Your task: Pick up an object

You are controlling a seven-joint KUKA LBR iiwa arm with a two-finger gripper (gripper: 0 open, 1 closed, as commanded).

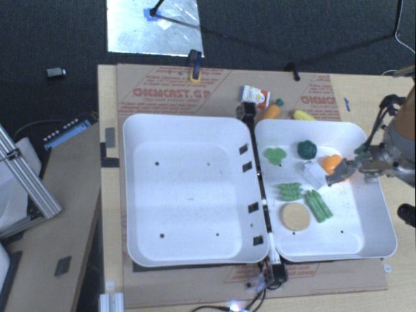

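Gripper (339,172): reaching in from the right over the right bin (377,229); whether the fingers are wide or narrow, I cannot tell.
Orange toy (331,162): lying in the right bin, just beside the gripper tip, partly hidden by it.
Clear pale piece (313,173): sitting left of the gripper, touching the orange toy.
Dark green round toy (307,149): resting near the bin's back wall.
Green leafy toy (275,155): lying at the bin's left side.
Green pod toys (290,190); (318,206): lying mid-bin, near each other.
Tan disc (296,216): lying in front of the pods.
Left bin (140,174): sitting beside the right bin.
Behind the bins: a carrot toy (272,111) and a yellow toy (303,116) lying on the cardboard (169,91).
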